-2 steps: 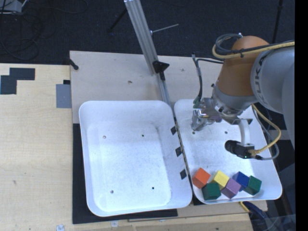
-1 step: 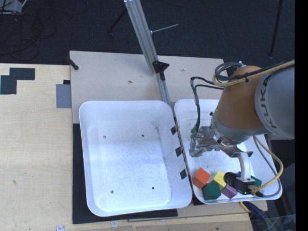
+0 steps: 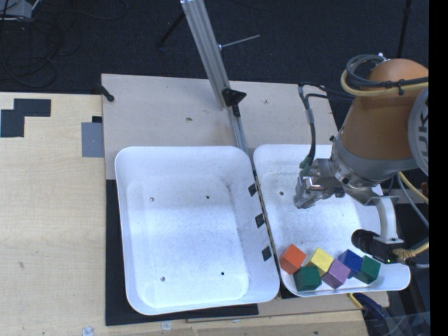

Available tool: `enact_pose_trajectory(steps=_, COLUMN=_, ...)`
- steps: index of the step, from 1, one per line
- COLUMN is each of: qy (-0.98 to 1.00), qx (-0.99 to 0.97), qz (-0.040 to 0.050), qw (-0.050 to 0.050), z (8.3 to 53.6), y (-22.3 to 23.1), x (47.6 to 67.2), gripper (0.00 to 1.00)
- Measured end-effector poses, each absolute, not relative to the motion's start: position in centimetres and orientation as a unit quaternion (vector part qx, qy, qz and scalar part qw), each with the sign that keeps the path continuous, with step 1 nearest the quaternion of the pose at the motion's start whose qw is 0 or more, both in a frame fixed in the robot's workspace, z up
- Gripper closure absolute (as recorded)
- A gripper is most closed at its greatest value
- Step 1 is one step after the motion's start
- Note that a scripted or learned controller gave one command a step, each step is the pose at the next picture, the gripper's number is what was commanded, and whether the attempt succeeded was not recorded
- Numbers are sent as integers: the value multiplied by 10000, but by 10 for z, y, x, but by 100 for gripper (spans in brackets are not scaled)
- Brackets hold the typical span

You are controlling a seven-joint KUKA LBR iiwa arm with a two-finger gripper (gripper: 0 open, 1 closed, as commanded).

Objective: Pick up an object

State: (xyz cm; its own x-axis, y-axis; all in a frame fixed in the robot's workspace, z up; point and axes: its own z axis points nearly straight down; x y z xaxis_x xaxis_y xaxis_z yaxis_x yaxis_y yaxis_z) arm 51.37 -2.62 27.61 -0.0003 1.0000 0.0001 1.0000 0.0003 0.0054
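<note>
The fingers hang above bare floor in the right bin, nothing between them; whether they are apart I cannot tell. The blocks cluster at lower right, stretching left-right; best aim for the orange block at its exposed left end.

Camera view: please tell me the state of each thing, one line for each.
Gripper: above the right bin's bare floor, holding nothing visible.
Right bin: holds all the cubes, clustered at its near end.
Orange cube: resting, tilted, touching the dark green cube.
Left bin: level on the bench.
</note>
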Motion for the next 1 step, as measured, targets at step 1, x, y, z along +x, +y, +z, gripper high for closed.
enact_pose_trajectory(steps=1, qy=7073, qx=7069, qz=-1, qw=-2, z=292, y=-28, x=504, gripper=100)
